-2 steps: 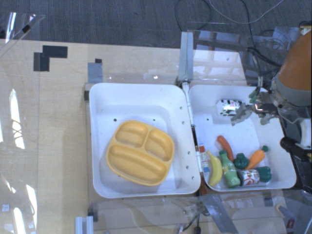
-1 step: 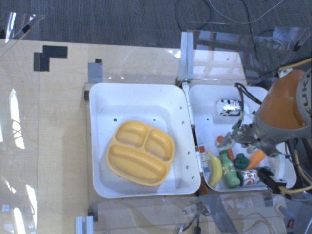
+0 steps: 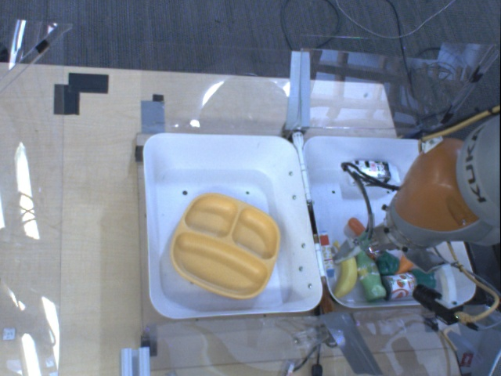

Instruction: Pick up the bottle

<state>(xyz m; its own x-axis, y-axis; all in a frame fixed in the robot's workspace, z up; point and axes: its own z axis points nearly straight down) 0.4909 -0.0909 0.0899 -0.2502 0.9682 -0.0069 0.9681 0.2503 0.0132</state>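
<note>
Camera view, overhead slant. I am looking down on a pale wooden tabletop [image 3: 78, 233] carrying two shallow white bins side by side.

Left white bin [image 3: 164, 210]: it is holding a yellow plastic divided tray [image 3: 225, 245] with three compartments, lying flat near the middle.

Right white bin [image 3: 329, 171]: the grey arm with its orange band [image 3: 434, 198] is reaching in from the right and hanging low over the front half of this bin. The gripper [image 3: 374, 245] is sitting down among a cluster of small items at the front wall. I am reading those as a yellow banana-shaped toy [image 3: 345, 276], a green plastic bottle [image 3: 372, 282] lying just beside it, a small orange-red piece [image 3: 356, 226] a little further back, and a red-and-white packet [image 3: 401, 286] on the bottle's other side. A dark glossy packet [image 3: 374, 168] is lying well apart at the back of the bin.

Whether the gripper is spread or closed, I cannot tell; the wrist is covering it and the clutter is too tight.

Progress, as I am judging it: the arm is over the right pile, close to the bottle, but the bottle is looking as if it is resting on the bin floor, not raised. The grasp and lift are both left to do.
</note>
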